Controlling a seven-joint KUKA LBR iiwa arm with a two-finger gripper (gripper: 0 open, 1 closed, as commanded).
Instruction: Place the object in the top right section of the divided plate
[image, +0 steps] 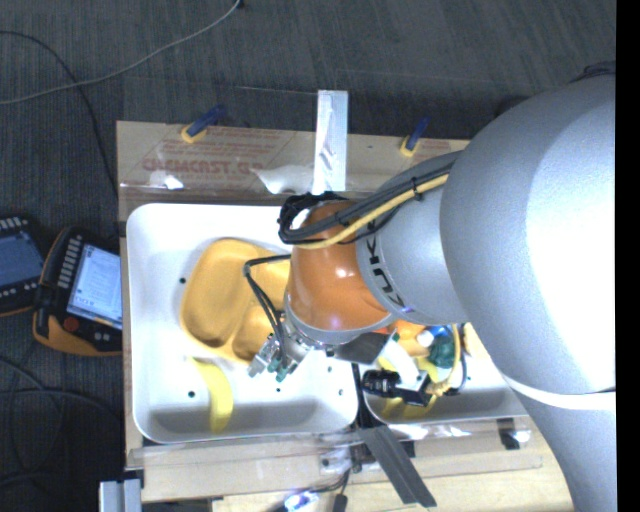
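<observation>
From the camera above the bench, the gripper (272, 362) is hanging low in the left bin (160, 240), just at the lower edge of the yellow divided plate (215, 295), and I cannot tell how its jaws are standing or whether anything is held. A yellow banana-like object (215, 390), probably the thing to place, is lying on the bin floor just below the plate. I judge the arm is risking to push the plate or to close beside the object, since the wrist is hiding the plate's right sections.
</observation>
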